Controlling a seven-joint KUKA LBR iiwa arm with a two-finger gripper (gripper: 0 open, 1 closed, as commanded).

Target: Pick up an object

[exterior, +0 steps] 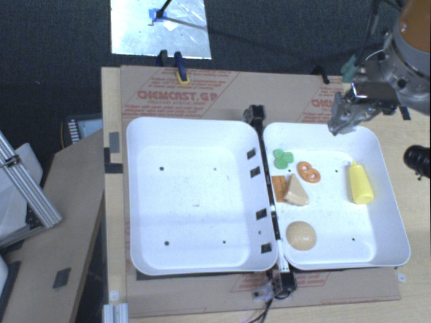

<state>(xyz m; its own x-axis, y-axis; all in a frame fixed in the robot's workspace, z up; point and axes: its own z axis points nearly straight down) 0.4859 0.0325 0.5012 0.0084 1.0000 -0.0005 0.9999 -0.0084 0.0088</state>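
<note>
The right bin (387, 237) holds several small items. A yellow bottle (361, 183) lies near its right wall. An orange pretzel (308, 172) and a green piece (283, 158) sit near the bin's upper left. A tan wedge (295, 192) rests against an orange block (279, 188) by the divider. A round tan ball (301, 235) lies toward the front. My gripper (343, 122) hangs above the bin's back rim at the upper right, well apart from all items, with nothing seen between its fingers.
The left bin (135, 200) sits beside the right one, joined by a black clipped divider (264, 180). Both rest on a cardboard sheet (202, 93). A metal plate (160, 19) lies at the back, and a blue-yellow clamp (180, 69) stands on the cardboard's far edge.
</note>
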